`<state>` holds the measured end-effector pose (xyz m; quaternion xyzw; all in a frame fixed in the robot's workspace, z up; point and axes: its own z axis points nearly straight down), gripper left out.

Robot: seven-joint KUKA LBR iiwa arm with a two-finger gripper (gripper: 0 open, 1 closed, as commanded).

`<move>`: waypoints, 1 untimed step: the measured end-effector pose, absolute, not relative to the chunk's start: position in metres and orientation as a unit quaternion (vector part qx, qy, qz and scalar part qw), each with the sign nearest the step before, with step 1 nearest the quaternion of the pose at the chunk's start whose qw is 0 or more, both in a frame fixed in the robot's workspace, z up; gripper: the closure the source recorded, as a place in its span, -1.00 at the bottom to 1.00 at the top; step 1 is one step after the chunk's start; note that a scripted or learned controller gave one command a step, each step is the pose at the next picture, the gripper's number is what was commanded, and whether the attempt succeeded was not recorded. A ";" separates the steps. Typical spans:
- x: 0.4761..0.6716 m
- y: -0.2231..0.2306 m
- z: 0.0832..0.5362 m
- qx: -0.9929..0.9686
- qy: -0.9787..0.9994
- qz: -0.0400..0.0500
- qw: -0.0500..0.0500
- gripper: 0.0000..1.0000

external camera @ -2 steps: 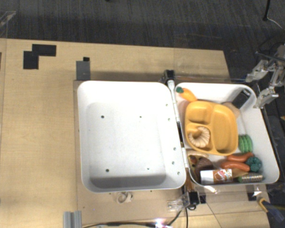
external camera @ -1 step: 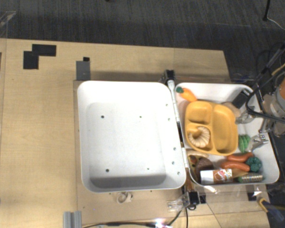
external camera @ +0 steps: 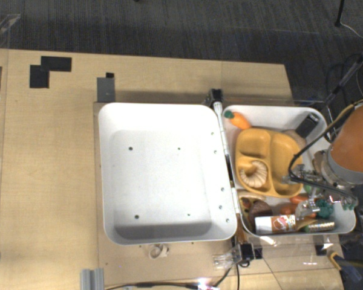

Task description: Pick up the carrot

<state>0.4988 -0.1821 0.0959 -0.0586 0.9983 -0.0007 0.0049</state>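
Well, the carrot [external camera: 238, 120] lies in the far left corner of the right bin [external camera: 272, 109], its green end tucked toward the rim and its orange body angled toward the yellow dish [external camera: 278, 153] just beside it. That corner spot matters: two walls hem it in, so I'd guess a grasp has to come straight down from above, not from the side.

The arm [external camera: 356, 141] hangs over the bin's opposite side. The gripper [external camera: 317, 192] sits low over the near right part, above the clutter by the bottle [external camera: 277, 223] that lies along the near wall. From where I stand I cannot tell whether the gripper is open or closed, and I see nothing plainly in its hold. The carrot is certainly well apart from it.

The dish takes up the middle of the bin, with a pale ribbed thing [external camera: 254, 174] in one of its hollows, so it stands between gripper and carrot. The arm would probably need to lift clear of it before crossing. A black block [external camera: 307, 125] rests in the far right corner. The left bin [external camera: 163, 162] sits alongside on the surface [external camera: 42, 180].
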 end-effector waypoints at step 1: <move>0.509 -0.207 0.204 -0.243 0.970 -0.005 0.008 -1.00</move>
